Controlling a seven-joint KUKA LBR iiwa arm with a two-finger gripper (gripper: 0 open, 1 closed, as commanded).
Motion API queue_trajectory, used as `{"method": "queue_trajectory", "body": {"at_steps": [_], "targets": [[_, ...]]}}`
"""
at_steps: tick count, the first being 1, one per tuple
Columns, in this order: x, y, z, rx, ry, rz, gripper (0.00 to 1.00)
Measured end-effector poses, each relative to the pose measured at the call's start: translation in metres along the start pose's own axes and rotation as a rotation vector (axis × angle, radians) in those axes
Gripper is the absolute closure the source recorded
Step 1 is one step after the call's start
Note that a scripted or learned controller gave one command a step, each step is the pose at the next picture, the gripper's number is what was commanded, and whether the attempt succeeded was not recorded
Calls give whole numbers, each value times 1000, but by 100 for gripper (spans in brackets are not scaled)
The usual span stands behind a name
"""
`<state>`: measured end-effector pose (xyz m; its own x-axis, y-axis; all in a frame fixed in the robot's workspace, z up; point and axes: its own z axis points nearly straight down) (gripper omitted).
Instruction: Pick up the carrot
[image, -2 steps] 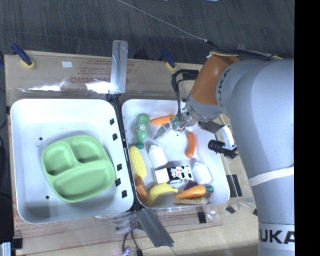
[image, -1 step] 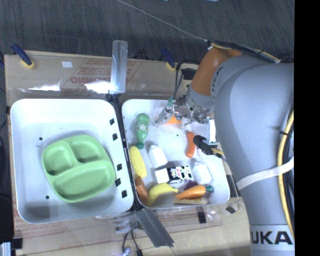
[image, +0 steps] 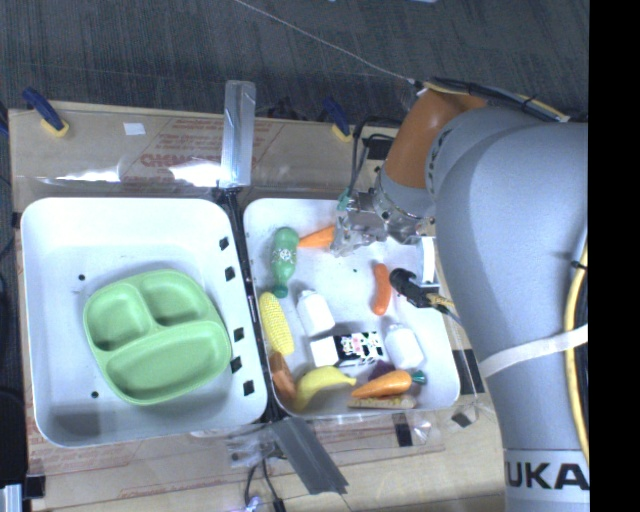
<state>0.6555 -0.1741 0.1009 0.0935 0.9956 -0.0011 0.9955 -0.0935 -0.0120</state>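
Your gripper (image: 352, 232): over right bin (image: 440, 350), far end | jaw state: can't tell | carrot (image: 317, 238): just left of it, beside green bottle (image: 284, 257)

Look past the bins and you see a dark floor (image: 150, 40) with a fine ribbed weave, like carpet, running along the whole top of the camera view. A thin pale cable (image: 320, 40) crosses it at a slant. Below that lies the worktop (image: 180, 140), a tan board with faded red printing, partly covered by a clear sheet that throws back a bright glare near its middle. You find blue clamps (image: 45, 112) gripping its far edge, one at the left corner and another further right. A grey metal bracket (image: 239, 130) stands upright at the far edge. The light is even and soft.
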Motion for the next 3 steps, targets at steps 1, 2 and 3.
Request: {"method": "queue_trajectory", "body": {"at_steps": [1,2,3], "targets": [[1,1,0,0,1,-1,0],[10,-1,9,-1,3,292,0],[11,0,-1,-2,2,284,100]]}}
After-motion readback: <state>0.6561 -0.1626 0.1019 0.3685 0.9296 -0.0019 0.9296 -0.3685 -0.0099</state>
